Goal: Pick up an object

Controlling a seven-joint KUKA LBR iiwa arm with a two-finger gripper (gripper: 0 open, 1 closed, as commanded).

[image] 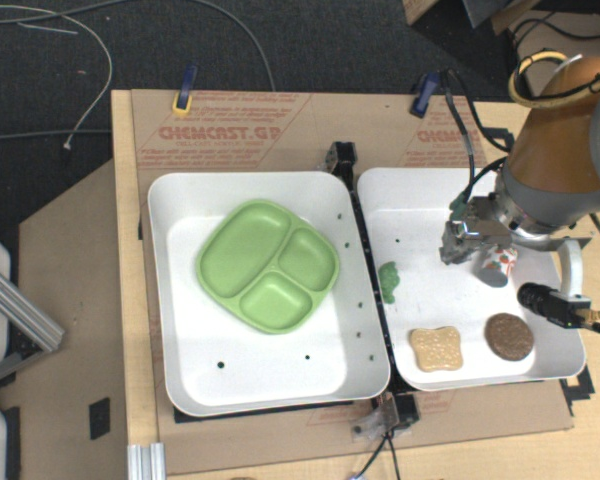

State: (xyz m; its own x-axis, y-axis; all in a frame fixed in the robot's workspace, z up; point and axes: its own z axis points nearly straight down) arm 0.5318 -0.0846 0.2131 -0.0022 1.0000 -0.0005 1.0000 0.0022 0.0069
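Note:
In the right bin (420, 203) lie a small green broccoli-like piece (388, 280) by the left wall, a tan square cracker (436, 348) near the front, and a brown round cookie (508, 336) at the front right. My gripper (472, 245) hangs low over the bin's right half, under the grey and orange arm. A small white and orange object (499, 264) shows just to its right, partly hidden by the gripper's body. Whether anything sits between the fingers cannot be seen.
The left bin (180, 318) holds a green divided plate (268, 265). A black clamp (341, 157) sits at the back between the bins, and blue clips (186, 88) hold the cardboard base. Cables run along the right side.

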